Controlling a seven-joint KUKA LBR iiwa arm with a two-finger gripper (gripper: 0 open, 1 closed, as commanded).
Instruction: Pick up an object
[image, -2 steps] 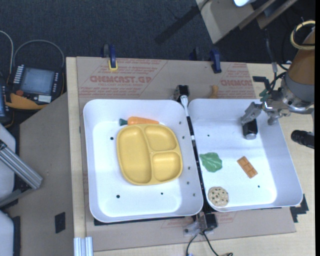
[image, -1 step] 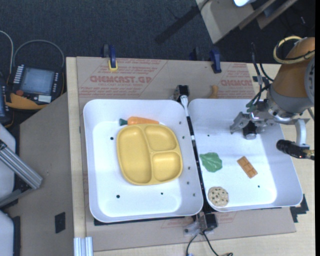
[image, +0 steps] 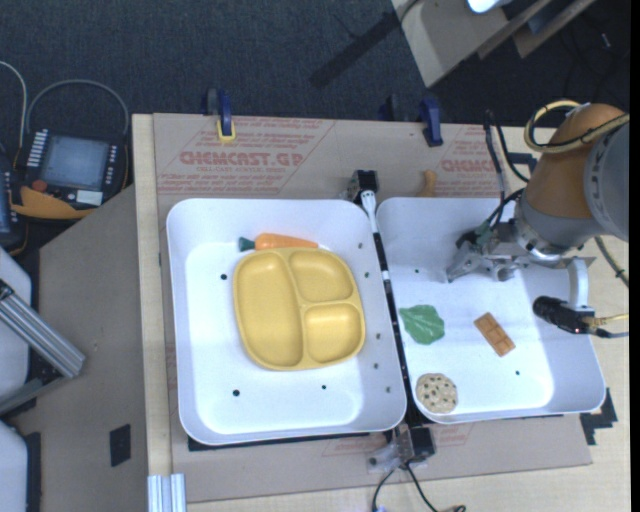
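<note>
Nothing picked yet — gripper (image: 466, 262) sits low over the right bin (image: 560, 395), far-left part; can't tell finger state, nothing visibly between them.

Largest to smallest:
- left bin (image: 200, 330), glossy white plastic, well left of gripper
- yellow tray (image: 297, 305) in it, smooth, three compartments, rounded
- carrot (image: 285, 241) touching tray's far edge, orange taper
- green leaf (image: 423, 323), crinkled, just in front of gripper — nearest candidate
- cookie (image: 436, 392), round, speckled, further in front
- brown bar (image: 493, 333), flat rectangle, front-right

Grasp and lift are left.
</note>
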